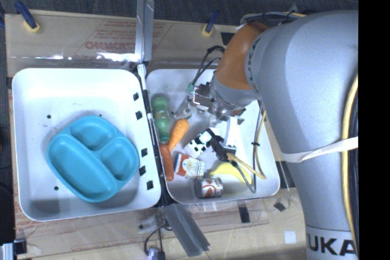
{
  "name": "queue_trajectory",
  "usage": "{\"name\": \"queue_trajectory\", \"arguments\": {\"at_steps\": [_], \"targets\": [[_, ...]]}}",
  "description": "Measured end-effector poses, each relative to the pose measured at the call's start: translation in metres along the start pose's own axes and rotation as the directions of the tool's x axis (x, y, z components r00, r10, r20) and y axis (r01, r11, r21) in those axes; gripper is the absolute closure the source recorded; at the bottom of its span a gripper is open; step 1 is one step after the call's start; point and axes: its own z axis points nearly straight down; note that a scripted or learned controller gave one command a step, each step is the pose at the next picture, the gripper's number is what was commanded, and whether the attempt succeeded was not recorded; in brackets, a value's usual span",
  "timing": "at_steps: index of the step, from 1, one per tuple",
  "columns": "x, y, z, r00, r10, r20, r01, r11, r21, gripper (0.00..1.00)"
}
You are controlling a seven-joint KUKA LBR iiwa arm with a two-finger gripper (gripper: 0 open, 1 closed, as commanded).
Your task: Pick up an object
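The orange plastic toy carrot (179, 132) lies in the right white bin (269, 182), just beside a green plastic toy (160, 111). It looks light, hard and a bit slippery, so grab its fat middle. The gripper (200, 103) hangs near it; I cannot tell if it is apart or together. The big grey arm (304, 100) says KUKA.

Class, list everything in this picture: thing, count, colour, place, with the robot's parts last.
bins: 2, white, side by side
divided plate: 1, blue, left bin
bottle-like thing: 1, green, right bin, by left wall
carrot: 1, orange, right bin, beside it
carton: 1, white-red-yellow, right bin
can: 1, red-white, right bin, front
banana: 1, yellow, right bin, beside can
clamps: 2, blue, bench's far edge
arm: 1, grey, orange band, from right
hand: 1, grey, over right bin
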Motion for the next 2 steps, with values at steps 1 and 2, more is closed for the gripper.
{"name": "queue_trajectory", "arguments": {"at_steps": [1, 2], "targets": [[0.0, 0.0, -0.009, 1.0, -0.003, 0.0, 0.003, 1.0, 0.003, 1.0], [0.056, 0.007, -0.14, 0.999, 0.053, -0.002, -0.053, 0.999, -0.004, 1.0]]}}
